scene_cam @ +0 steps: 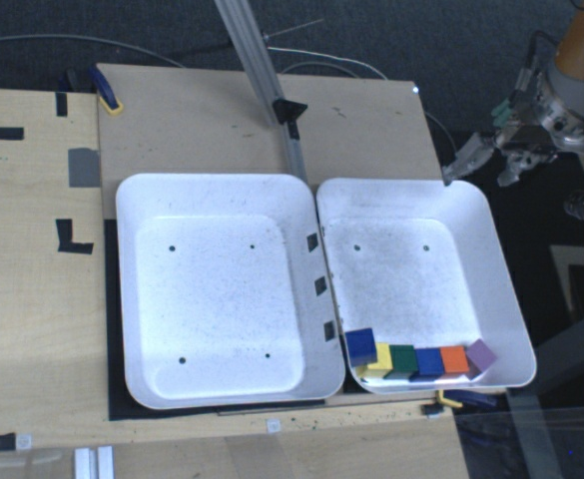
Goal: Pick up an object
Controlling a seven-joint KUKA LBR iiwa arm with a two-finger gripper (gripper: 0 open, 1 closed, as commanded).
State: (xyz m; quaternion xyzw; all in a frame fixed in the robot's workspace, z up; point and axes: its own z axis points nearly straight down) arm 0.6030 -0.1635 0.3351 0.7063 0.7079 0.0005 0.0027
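Several small blocks lie in a row along the near edge of the right bin (491,257): a blue block (359,344) on top of a yellow one (376,364), then a green block (402,359), another blue block (429,362), an orange block (454,359) and a purple block (480,354). My gripper (487,164) hangs outside the bin, past its far right corner, well away from the blocks. Its two fingers are spread apart with nothing between them.
The left bin (132,267) sits beside the right one, sharing a middle edge with black clips. A slanted metal pole (252,48) stands behind the bins. A blue and yellow clamp (107,90) lies at the bench's far left, and another (461,400) at the right bin's front.
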